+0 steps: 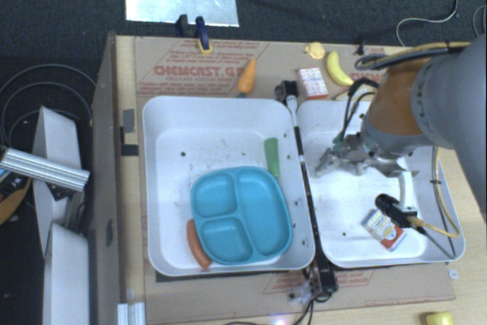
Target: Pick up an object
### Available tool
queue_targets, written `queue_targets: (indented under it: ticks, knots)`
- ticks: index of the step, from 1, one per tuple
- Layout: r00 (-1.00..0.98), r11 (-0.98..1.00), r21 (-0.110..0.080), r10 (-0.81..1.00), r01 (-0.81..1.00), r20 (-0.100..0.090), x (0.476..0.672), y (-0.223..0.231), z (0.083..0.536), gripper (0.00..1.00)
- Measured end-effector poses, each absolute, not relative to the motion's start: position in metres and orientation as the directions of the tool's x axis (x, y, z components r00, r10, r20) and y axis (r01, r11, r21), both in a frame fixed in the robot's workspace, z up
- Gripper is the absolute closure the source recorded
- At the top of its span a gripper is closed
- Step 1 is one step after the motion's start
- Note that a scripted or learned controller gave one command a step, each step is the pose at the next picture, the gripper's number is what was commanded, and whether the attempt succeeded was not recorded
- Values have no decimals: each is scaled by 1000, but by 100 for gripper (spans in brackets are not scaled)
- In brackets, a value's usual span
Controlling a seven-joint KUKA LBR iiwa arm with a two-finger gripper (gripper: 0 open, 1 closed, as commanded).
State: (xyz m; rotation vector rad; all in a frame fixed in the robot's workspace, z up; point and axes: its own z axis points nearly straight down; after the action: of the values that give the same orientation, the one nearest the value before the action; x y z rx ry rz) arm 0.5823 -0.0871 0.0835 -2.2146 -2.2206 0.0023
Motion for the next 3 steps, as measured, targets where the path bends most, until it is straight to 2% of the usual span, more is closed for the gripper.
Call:
queue_targets:
  ticks: [1, 3]
  knots:
    - [-3, 3, 3, 1000, 1000, 0, 585, -89, 95, 100]
    - [-5, 5, 6, 1000, 1000, 1, 587, -89, 116, 100]
